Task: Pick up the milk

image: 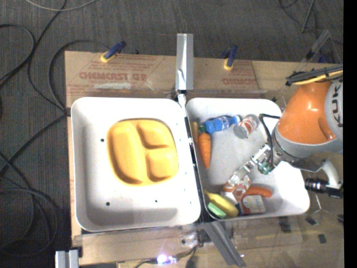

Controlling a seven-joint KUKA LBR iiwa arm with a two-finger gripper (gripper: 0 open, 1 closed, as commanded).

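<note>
**A:** So where do we reckon the milk [254, 205] is? Our best guess is that small carton lying flat in the right bin [290, 202]'s near corner, just beside the yellow-green thing [221, 204] and under the orange sausage-looking piece [257, 192].

**B:** Agreed. The gripper [241, 177] hangs low over that clutter, angled down-left from the wrist, probably lining up a grab there. We can't tell how wide the jaws are or whether they've got anything; it's too blurry.

**A:** The carton sits just in front of the fingertips, not between them as far as we see. The carrot [204, 149], the blue bottle [221, 123] and the yellow tray [144, 151] lie well clear.
</note>
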